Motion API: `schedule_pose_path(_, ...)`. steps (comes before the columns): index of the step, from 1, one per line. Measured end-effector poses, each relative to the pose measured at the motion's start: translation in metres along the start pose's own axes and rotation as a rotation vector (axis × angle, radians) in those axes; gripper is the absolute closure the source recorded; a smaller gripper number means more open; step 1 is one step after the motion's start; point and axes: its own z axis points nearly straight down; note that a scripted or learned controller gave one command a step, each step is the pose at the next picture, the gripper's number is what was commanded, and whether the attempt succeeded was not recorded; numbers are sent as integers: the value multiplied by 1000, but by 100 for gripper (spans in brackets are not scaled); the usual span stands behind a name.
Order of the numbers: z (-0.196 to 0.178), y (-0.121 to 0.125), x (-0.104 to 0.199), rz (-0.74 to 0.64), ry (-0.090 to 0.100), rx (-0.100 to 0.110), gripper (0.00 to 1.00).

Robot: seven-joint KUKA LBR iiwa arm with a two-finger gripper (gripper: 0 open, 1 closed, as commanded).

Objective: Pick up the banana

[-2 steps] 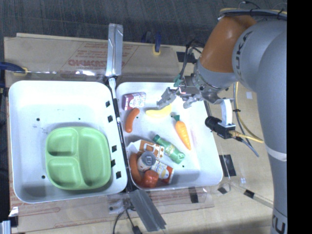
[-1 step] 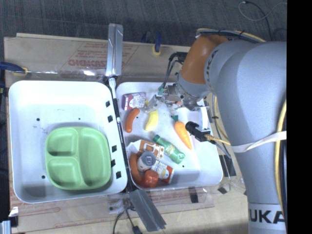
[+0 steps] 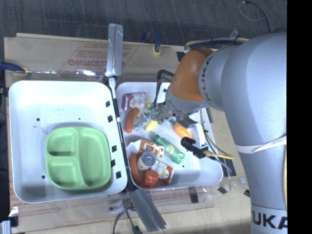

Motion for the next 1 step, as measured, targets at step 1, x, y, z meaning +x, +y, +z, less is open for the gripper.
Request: schedule_pose_path(1, -1, 30, -49, 151, -2, -3, 0)
